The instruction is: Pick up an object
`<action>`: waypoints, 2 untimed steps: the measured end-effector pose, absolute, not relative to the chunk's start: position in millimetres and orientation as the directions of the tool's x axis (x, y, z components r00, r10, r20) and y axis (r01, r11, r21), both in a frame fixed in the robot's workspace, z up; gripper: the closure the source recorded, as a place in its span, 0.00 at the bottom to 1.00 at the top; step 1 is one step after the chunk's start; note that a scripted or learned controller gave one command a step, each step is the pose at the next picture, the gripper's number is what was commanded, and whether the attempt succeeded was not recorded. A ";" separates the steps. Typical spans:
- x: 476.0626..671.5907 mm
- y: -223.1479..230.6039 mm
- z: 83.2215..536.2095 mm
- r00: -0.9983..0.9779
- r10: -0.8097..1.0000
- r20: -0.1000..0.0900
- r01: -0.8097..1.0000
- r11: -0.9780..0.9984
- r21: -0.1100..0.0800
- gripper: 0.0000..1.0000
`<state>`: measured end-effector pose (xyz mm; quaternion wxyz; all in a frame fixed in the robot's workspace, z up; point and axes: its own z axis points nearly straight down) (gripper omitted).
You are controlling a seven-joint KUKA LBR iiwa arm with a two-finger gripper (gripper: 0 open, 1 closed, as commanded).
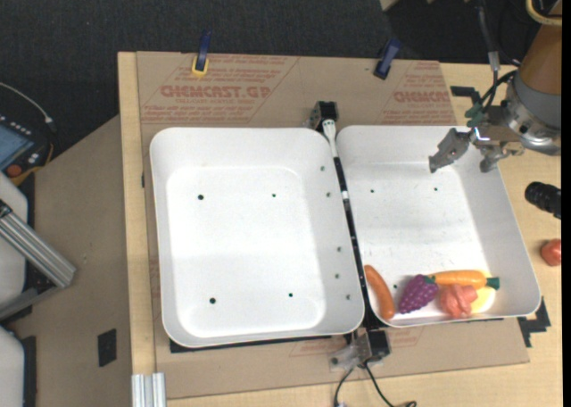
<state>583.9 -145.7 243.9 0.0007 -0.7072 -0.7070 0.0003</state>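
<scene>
**Above the right bin, jaws apart**

Over the far part of the right bin [500,209] I see the gripper [466,153], its jaws apart and holding nothing. Toy carrot [462,278], grapes [417,294] and sausage [379,292] lie along its near edge.

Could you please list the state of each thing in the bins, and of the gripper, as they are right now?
gripper: open, above the right bin's far end, holding nothing.
sausage: lying against the right bin's near left wall.
grapes: lying beside the sausage.
carrot: lying flat, behind the pink toy.
pink toy: lying at the near wall.
right bin: toys gathered at its near end.
left bin: flat on the bench.
</scene>
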 end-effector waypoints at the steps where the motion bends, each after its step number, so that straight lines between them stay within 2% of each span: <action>1: 561.0 -159.3 207.2 0.002 1.000 0.002 1.000 -0.002 -0.006 0.00; 2: 508.2 -228.5 174.9 0.008 1.000 0.000 1.000 -0.008 -0.007 0.00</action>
